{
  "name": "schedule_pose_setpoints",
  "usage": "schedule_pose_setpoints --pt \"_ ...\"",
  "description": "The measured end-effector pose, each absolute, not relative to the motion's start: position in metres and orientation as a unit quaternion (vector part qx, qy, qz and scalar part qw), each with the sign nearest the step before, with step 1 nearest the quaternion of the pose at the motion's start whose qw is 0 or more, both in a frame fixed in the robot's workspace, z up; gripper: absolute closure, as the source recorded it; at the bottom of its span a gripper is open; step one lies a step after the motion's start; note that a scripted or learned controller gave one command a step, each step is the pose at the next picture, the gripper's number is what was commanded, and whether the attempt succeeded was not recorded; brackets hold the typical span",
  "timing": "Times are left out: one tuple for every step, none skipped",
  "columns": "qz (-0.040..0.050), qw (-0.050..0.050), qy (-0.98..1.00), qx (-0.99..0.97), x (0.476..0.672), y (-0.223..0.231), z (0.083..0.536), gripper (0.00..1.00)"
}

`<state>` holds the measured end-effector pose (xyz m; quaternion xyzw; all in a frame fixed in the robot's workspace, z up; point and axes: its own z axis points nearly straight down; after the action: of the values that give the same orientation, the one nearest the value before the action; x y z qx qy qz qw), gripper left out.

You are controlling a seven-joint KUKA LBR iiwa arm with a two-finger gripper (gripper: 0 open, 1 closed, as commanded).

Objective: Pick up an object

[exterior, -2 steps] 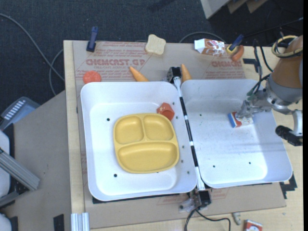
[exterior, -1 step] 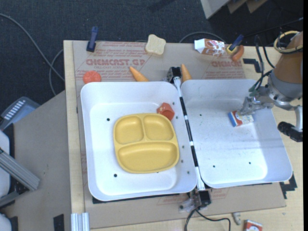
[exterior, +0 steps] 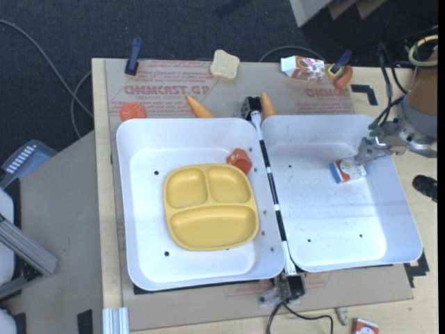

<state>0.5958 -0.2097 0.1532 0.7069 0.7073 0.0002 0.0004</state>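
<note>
Bench (exterior: 104, 186) w/ two bins side by side: left bin (exterior: 139, 256), right bin (exterior: 389, 235), inner rims touching along centre. Left bin: divided plate (exterior: 210, 207) in middle; small toy piece (exterior: 240, 160) just behind plate's right-rear corner. Right bin: small carton (exterior: 345, 171) toward rear right; gripper (exterior: 367, 150) just right of and behind it, arm (exterior: 421, 110) entering from right. Behind bins on bench, left to right: clamp (exterior: 133, 56) at rear-left corner; round piece (exterior: 132, 110) by left bin's rear-left corner; bread slice (exterior: 224, 64) at rear edge; carrot (exterior: 199, 108) near left bin's rear rim; second carrot (exterior: 268, 106) by the bins' join; carton (exterior: 303, 67) rear right.
</note>
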Motion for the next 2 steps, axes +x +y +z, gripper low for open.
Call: schedule_pose_setpoints --pt "0.0007 0.002 0.708 0.707 0.6249 -0.189 0.1732 1.0" --pt "0.0003 0.001 0.708 0.707 0.6247 -0.1893 0.1729 0.0"
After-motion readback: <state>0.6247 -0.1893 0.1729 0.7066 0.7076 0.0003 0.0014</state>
